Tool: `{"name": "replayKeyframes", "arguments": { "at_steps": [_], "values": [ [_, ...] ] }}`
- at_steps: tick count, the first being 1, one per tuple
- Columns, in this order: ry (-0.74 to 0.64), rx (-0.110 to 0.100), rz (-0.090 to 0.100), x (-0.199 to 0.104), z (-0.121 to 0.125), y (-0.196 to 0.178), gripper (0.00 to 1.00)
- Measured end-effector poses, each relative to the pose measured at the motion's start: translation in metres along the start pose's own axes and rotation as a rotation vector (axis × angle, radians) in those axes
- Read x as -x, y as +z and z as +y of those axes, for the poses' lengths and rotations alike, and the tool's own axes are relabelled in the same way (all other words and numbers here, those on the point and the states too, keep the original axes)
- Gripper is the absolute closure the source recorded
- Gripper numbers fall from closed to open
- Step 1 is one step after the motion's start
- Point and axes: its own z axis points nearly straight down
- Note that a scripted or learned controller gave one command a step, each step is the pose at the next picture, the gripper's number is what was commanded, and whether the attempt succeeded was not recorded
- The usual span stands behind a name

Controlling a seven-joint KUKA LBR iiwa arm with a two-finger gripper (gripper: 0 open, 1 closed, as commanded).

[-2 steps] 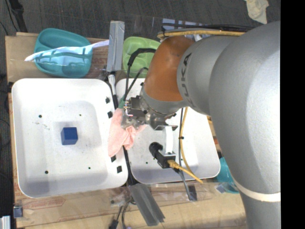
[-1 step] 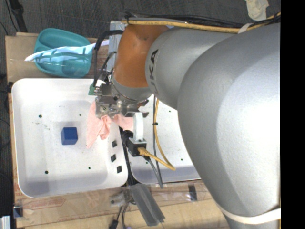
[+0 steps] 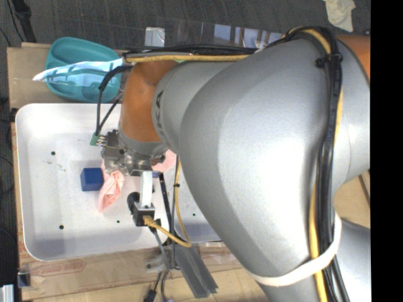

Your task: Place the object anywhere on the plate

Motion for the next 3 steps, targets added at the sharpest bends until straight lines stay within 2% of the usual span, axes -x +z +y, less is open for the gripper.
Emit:
{"name": "replayKeyframes", "arguments": {
  "at_steps": [1,2,3],
  "values": [
    [-0.181,0.005,0.002,0.063,0.031,-0.044,1.00],
    [0.107,0.016,-0.002,-0.036,0.018,0.019,1.00],
    [-0.032,0.000,0.002,-0.017,0.001,-0.002,1.00]
  ]
}}
